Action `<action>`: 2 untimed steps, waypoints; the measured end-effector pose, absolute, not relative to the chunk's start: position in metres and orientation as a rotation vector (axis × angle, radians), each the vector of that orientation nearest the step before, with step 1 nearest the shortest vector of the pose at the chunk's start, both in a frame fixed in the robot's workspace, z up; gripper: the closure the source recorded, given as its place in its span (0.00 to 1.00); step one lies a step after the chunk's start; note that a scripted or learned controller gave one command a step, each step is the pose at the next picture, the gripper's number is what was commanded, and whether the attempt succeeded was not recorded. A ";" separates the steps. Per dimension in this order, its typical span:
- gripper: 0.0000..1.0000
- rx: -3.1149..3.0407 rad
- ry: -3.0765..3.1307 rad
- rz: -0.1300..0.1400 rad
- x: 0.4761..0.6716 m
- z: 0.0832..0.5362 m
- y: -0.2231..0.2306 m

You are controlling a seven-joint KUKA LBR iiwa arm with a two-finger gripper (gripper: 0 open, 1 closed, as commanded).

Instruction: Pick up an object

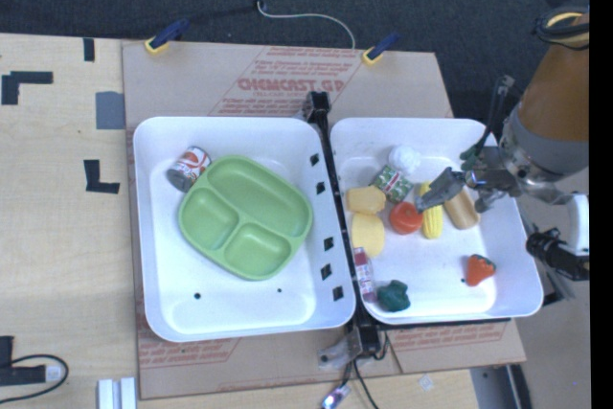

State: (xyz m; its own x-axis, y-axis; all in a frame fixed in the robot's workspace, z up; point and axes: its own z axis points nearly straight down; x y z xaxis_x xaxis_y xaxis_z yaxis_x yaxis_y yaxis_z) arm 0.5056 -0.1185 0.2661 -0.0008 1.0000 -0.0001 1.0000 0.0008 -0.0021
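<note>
The right bin holds several toy foods. My gripper hangs over its right half, reaching in from the right. Its two dark fingers stand apart, open, on either side of a tan roll, with the roll below the gap between them. Just left of the roll lie a yellow corn cob and a red tomato. Further left are a green-and-white can, a white lump and two yellow pieces. I see nothing held in the gripper.
A red pepper, a green broccoli piece and a thin red tube lie near the right bin's front. The left bin carries a green divided plate and a small can. A black divider separates the bins.
</note>
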 end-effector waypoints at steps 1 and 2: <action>0.00 -2.214 -2.231 -0.005 0.484 0.321 -0.060; 0.00 -2.207 -2.219 0.012 0.481 0.177 0.002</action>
State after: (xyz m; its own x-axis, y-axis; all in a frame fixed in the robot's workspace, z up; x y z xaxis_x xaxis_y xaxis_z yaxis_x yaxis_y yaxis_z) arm 0.4813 0.0017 0.1767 -0.0055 1.0000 0.0026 0.9999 0.0056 -0.0137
